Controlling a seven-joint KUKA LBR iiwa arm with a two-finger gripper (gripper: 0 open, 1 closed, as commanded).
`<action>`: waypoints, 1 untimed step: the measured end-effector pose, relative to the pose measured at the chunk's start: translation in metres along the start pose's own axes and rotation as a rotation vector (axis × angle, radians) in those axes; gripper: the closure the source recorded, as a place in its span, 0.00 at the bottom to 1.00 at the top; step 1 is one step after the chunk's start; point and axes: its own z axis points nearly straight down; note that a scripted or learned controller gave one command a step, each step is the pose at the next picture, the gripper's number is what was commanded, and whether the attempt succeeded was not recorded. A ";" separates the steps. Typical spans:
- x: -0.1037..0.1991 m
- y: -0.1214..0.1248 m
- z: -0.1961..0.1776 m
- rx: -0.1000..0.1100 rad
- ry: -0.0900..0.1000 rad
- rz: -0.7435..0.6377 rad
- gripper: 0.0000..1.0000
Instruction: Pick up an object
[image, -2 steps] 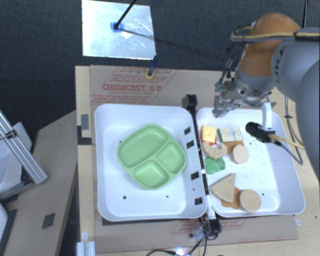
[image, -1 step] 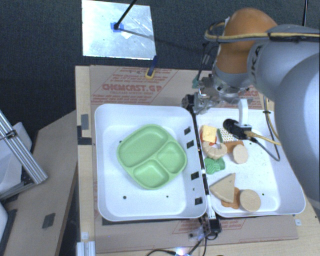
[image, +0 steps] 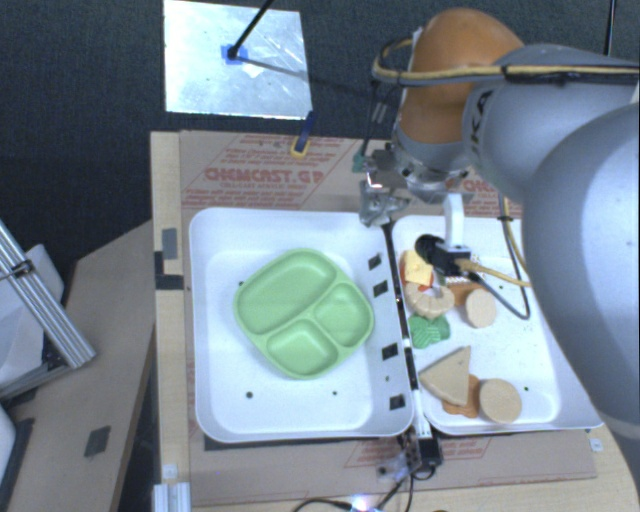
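My gripper (image: 377, 207) hangs over the far end of the divider between the two bins, above the back rim. Nothing shows in its grasp. The right bin (image: 535, 375) holds several toy food pieces. A yellow wedge (image: 414, 268) lies closest to the gripper, just to its lower right. Below that are a small tan and pink piece (image: 432, 300), a green leafy piece (image: 430, 332) and a round tan disc (image: 480, 308). Near the front lie a triangular bread slice (image: 448, 373) and a round cookie (image: 500, 400).
The left bin (image: 215, 400) holds a green divided plate (image: 303, 313) at its middle. The arm's large grey body covers the right side of the view and the right bin's far corner. A cardboard sheet (image: 260, 170) lies under both bins.
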 end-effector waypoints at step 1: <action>0.026 -0.004 0.002 0.001 -0.001 0.002 1.00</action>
